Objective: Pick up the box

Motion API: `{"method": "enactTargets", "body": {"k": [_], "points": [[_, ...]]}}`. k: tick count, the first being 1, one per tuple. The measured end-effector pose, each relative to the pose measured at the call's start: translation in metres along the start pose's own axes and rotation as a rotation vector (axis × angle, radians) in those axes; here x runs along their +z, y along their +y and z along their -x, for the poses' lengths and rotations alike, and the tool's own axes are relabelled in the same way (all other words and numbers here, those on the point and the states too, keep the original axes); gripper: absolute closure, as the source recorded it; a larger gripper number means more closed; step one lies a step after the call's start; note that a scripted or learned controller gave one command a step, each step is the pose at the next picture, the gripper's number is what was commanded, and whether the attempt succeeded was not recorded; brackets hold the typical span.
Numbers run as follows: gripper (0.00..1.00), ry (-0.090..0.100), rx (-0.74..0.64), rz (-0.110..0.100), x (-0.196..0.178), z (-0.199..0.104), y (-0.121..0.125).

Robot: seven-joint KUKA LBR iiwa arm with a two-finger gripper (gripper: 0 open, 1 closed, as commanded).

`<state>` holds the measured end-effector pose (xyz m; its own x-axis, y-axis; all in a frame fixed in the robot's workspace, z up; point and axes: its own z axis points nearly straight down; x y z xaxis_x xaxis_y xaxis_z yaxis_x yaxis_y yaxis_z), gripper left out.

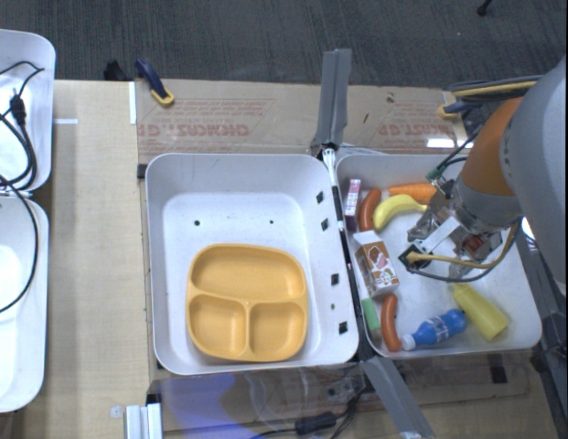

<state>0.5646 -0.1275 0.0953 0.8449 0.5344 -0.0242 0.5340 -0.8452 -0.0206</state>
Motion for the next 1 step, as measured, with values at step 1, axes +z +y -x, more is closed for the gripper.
{"method": "enactTargets", "body": {"k": [1], "points": [[1.00,-0.009,0.000,-0.007,-0.0034,0.0026,0.0007]]}}
